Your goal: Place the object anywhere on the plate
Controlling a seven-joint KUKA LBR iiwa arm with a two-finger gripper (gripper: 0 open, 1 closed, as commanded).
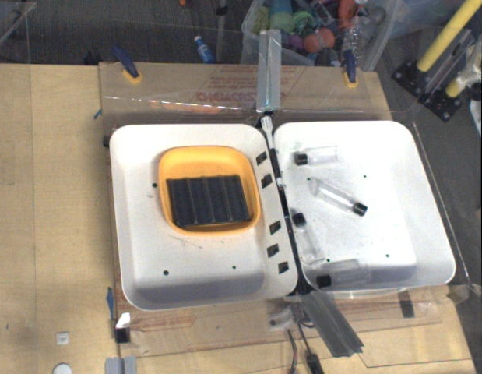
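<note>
Whether the gripper is spread wide, drawn narrow or carrying anything cannot be told from this moment, so the reading rests on how the things lie. In the shallow white left-hand bin (131,209) sits the rounded-square orange-yellow plastic plate (205,156), flat on the bin floor and roughly central, which leaves it easy to reach from above. A black ribbed rectangular slab (208,199) lies flat inside the plate, within its raised rim, and covers most of its well. If that slab is the object meant, the placing looks already done, and the rim would keep it from sliding off. The shallow white right-hand bin (404,209) holds several clear plastic tubes with black caps, all lying on their sides: one near the back (317,157), one slanted at mid-floor (339,199), and one against the front wall (342,271). Being round, they have likely rolled to rest wherever the floor or a wall stopped them.
</note>
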